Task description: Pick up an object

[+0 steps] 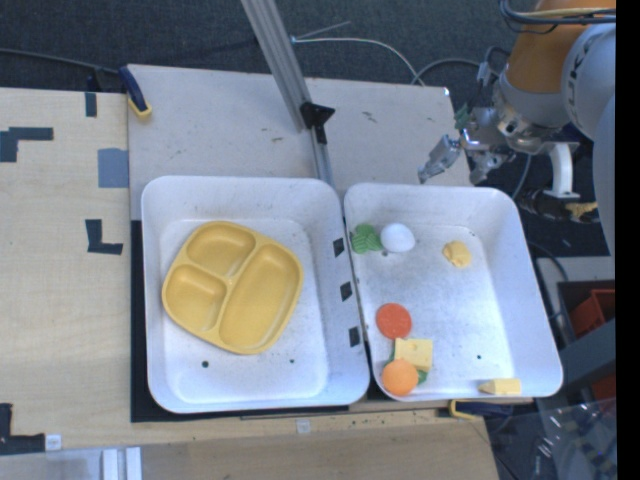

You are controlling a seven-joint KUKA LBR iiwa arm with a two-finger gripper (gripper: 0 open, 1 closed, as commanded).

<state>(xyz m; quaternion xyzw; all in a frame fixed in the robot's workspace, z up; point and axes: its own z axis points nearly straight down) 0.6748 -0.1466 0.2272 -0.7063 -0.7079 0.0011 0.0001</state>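
Camera view: we see the gripper [455, 160] above the counter [230, 118], just past the right bin's [520, 268] far rim, fingers spread apart, nothing between them. Right bin holds a green piece [364, 238] touching a white ball [398, 238], a small yellow item [457, 254], a red disc [394, 320], a yellow block [414, 353], an orange ball [400, 378]. Left bin [160, 268] carries a yellow divided plate [233, 286].
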